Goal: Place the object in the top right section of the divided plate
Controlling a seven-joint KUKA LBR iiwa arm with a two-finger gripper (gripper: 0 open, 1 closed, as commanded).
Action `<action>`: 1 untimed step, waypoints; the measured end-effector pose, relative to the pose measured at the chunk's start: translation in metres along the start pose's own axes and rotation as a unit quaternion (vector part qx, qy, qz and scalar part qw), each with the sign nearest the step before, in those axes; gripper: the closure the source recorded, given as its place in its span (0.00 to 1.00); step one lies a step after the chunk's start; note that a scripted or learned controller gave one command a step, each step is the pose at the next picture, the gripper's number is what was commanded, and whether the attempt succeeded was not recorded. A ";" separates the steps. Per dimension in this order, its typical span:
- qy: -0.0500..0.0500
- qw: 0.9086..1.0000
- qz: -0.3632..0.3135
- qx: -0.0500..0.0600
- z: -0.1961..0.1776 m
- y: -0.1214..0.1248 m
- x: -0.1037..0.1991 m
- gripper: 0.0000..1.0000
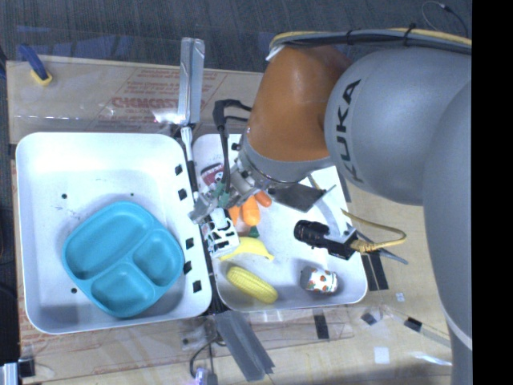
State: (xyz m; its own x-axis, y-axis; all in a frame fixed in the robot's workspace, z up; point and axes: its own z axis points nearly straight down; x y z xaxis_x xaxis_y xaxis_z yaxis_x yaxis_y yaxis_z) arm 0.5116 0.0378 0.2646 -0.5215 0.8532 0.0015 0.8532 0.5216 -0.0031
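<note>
You see the carrot (250, 212) in the right bin (353, 291), near its left wall, just under the gripper (227, 201). If the gripper is open or closed, you cannot tell. Below the carrot lie a banana (250, 249) and a corn cob (251, 284). The blue plate (122, 256) sits in the left bin (48, 167), well apart from the carrot.

- Bench (96, 95): pale top with faint red print, seen at a slant.
- Left white bin (32, 215) sits directly on the bench.
- Right white bin (353, 283) sits beside it; their inner walls meet at the centre.
- Small yellow-and-blue item (36, 69) lies on the bench at the far left corner, well apart from the bins.
</note>
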 end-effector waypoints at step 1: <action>-0.001 1.000 0.012 0.000 0.005 0.038 -0.039 1.00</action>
State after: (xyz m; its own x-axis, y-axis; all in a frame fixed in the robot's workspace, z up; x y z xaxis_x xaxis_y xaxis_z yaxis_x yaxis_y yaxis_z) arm 0.5643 0.0246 0.2599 -0.5003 0.8658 0.0001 0.8658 0.5003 -0.0021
